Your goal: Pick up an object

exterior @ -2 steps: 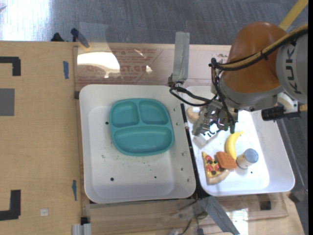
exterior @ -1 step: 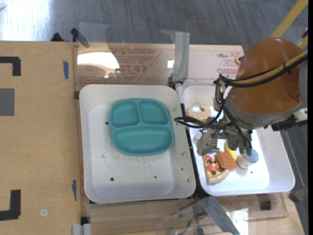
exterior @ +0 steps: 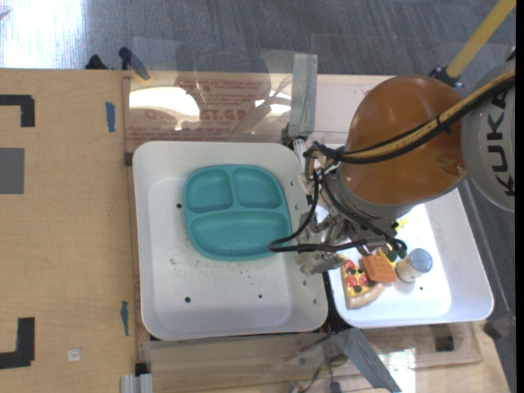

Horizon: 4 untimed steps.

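there, one teal tray (exterior: 237,211), two white bins (exterior: 164,301), tool (exterior: 327,256) grip state unclear.

Grey carpeted floor (exterior: 270,15) is stretching across the top, with daylight washing in at the upper left. A brown cardboard sheet (exterior: 61,219) marked with blue tape is lying across the bench's left side, and clear plastic film (exterior: 205,97) is catching glare.
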Each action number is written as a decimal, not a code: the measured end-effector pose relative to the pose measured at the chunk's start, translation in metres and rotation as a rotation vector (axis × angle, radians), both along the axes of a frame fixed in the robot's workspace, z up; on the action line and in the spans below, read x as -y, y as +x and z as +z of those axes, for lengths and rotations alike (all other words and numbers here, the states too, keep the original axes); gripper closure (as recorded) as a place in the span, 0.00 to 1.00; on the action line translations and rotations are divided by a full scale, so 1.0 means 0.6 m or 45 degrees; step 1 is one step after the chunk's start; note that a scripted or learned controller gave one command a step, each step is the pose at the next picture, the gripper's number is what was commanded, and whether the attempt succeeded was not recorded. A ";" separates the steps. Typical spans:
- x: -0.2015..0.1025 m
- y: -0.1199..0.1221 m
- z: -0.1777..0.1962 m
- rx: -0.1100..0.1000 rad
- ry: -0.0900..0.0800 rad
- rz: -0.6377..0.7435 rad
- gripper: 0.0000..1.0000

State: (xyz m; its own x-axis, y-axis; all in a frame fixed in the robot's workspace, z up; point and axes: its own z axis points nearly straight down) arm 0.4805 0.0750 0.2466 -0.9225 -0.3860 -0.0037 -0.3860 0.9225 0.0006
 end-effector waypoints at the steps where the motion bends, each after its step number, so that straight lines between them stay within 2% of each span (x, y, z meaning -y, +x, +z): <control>1: -0.054 0.017 -0.003 0.001 0.003 -0.876 1.00; 2: -0.212 -0.004 -0.058 -0.007 0.000 -1.360 1.00; 3: -0.249 -0.002 0.010 -0.003 0.005 -1.855 1.00; 4: -0.250 -0.001 0.027 0.000 0.006 -1.851 1.00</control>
